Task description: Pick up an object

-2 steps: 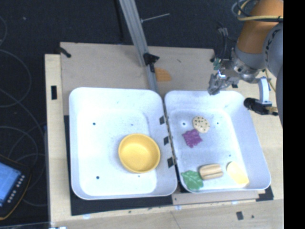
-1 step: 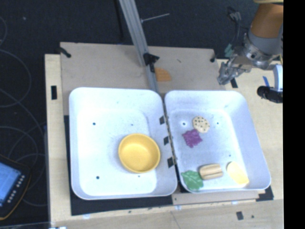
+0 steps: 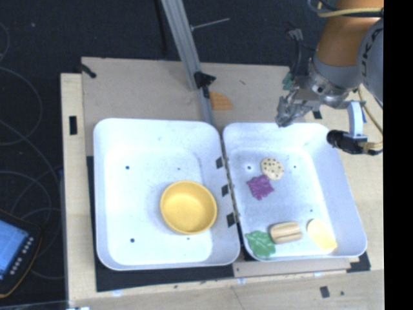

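Claw [image 3: 285, 118] hangs over the far rim of the right bin [image 3: 335, 173], carrying nothing; cannot tell its state. Targets lie loose on that bin's floor: cookie [image 3: 272, 168], purple piece [image 3: 260, 186], green piece [image 3: 259, 243], roll [image 3: 285, 232], lemon [image 3: 321, 233]. Yellow bowl [image 3: 188, 206] sits in the left bin [image 3: 129, 147]. Judgement: approach stage, cookie nearest.
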### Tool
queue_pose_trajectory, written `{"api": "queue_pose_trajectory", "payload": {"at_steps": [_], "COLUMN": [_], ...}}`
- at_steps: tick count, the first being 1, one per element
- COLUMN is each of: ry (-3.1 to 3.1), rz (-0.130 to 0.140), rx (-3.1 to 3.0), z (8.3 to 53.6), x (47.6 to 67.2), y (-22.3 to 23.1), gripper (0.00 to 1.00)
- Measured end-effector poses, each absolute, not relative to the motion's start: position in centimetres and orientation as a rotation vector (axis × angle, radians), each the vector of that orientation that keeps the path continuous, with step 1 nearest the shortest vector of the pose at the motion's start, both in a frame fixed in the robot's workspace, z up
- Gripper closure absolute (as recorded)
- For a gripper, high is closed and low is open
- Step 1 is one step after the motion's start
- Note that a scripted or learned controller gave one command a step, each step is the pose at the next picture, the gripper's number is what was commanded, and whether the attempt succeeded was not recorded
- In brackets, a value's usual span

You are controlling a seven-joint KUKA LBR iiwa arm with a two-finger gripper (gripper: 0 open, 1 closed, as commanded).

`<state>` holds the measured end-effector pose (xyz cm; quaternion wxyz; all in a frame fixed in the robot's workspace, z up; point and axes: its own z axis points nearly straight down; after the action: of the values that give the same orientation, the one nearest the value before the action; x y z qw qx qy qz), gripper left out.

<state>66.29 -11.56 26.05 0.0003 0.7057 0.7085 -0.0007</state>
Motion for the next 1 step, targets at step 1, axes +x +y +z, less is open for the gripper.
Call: {"api": "queue_pose_trajectory", "payload": {"at_steps": [1], "ry": [2.226], "rz": [-0.002], "rx": [2.217], "z": [25.07], "x": [64.03], "y": [-7.88], "gripper": [1.0]}}
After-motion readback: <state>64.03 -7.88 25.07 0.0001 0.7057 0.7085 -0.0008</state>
